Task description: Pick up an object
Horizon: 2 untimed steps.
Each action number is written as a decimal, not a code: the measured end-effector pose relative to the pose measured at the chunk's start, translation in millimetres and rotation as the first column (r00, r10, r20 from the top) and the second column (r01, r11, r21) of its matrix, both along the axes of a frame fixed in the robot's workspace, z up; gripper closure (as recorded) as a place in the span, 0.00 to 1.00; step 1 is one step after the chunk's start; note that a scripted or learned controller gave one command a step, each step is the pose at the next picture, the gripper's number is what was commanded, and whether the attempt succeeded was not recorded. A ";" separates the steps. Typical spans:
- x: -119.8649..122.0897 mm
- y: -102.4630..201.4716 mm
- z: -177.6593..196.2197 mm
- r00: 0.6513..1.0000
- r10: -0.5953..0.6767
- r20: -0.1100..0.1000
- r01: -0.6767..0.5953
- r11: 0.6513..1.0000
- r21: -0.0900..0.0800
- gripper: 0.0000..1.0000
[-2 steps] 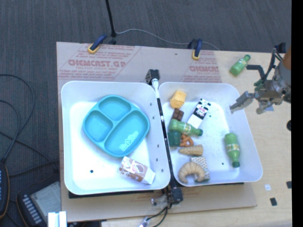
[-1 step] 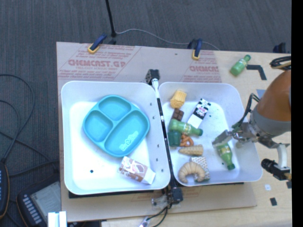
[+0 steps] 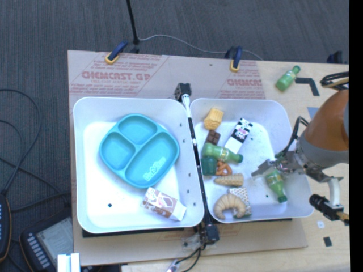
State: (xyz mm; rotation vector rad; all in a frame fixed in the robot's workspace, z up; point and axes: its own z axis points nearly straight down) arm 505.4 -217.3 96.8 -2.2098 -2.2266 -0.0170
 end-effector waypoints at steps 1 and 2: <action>-1.7 -3.2 7.7 1.000 -0.003 -0.001 0.003 1.000 -0.009 1.00; -21.0 37.5 106.1 1.000 -0.007 -0.004 0.007 1.000 -0.012 1.00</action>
